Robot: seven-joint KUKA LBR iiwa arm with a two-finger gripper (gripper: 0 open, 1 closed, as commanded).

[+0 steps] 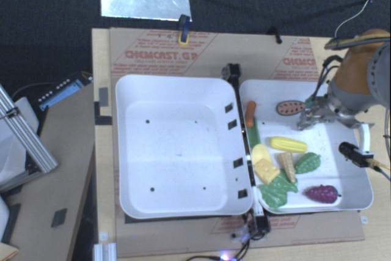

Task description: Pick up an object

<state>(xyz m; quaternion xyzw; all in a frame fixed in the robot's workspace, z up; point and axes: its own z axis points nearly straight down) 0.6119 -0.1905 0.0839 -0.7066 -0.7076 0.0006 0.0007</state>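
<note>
grey arm (354, 98), orange band (360, 70), black cables

Robotics lab: bench (153, 49), white bins (177, 91)

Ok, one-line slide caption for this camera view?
KUKA arm's gripper hovers in the right bin near toy foods; left bin beside.

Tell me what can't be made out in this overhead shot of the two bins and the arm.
- Pincer, camera view: too small and blurred against the right bin to judge its fingers.
- Arm: cut off by the right edge.
- Green leafy toy: partly under the yellow wedge and the cone.
- Carrot's green top runs along the bin wall, partly hidden by the wedge.
</note>
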